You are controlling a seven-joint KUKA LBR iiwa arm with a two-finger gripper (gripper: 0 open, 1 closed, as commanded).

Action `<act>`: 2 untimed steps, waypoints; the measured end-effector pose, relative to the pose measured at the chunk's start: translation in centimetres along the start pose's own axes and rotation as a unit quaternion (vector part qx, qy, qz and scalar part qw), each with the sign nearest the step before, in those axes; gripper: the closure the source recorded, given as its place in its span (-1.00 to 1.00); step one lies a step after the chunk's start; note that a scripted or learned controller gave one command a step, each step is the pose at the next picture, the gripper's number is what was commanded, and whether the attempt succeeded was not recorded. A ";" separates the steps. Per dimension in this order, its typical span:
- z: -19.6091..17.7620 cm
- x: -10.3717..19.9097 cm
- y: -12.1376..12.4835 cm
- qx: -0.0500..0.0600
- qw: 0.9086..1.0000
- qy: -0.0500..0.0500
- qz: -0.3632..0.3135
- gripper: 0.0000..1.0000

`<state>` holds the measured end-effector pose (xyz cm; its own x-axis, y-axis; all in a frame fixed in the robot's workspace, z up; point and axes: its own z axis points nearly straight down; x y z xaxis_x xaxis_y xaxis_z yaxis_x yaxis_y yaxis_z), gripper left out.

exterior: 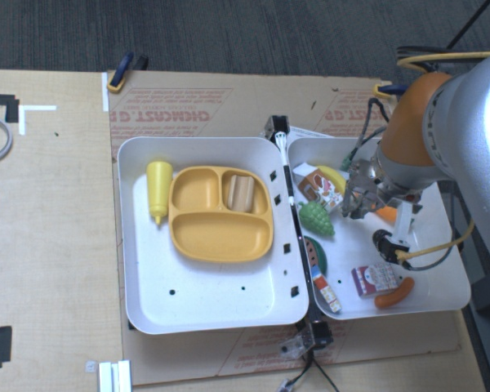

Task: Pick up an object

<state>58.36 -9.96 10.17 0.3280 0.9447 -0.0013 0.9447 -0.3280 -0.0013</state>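
Observation:
My gripper hangs low over the middle of the right bin, beneath the orange band of the arm. Just to its left lie a green bumpy toy, a brown and white packet and a yellow banana. An orange piece pokes out to the right of the gripper. Nearer the front of that bin sit a red and white box and a sausage. Whether anything is in the gripper is hidden by the wrist.
The left bin holds a yellow divided plate with a tan block in one compartment, and a yellow bottle beside it. A round green and red item and a small tube lie along the divider.

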 end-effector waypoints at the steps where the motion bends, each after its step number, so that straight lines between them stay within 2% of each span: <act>1: 0.0 0.0 0.0 0.000 1.000 0.000 0.000 -1.00; 2: 0.8 -0.9 -1.0 -0.004 0.995 -0.001 -0.101 -1.00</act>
<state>57.14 -10.47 9.38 0.1319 0.9913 -0.0038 0.9912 -0.1319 0.0055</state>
